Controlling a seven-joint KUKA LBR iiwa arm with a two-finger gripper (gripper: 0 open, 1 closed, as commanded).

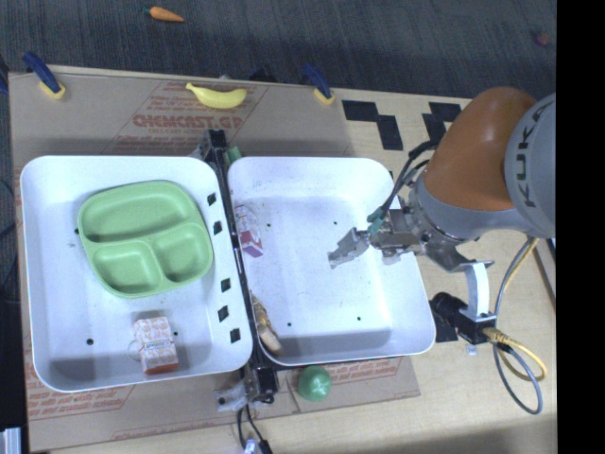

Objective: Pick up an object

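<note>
We're over the right bin (312, 173) now, end effector (346, 248) hanging above its floor toward the right-hand side, and from this angle we cannot tell its state — nothing is visibly gripped in it. So where are the candidates? Against the right bin's left wall sits a small reddish wrapper (249, 236), and down in its lower-left corner a tan object (266, 333) is wedged by the divider. Across in the left bin (38, 253) we have the green divided tray (144, 236) and, below it, a small boxed snack (154, 342). Out on the tabletop (444, 414) a green ball (314, 382) rests just beside the bin's front edge, and a yellow banana (216, 94) lies beyond the far rims.

Our judgement: the wrapper is the nearest pick, so we'd want to slide left across the bin, well clear of the floor, before dropping. It hugs the wall, so we should line up the closing direction along that wall, not into it. Come down straight, settle around the wrapper's middle, close, then lift slowly and check that something actually comes up with us.
</note>
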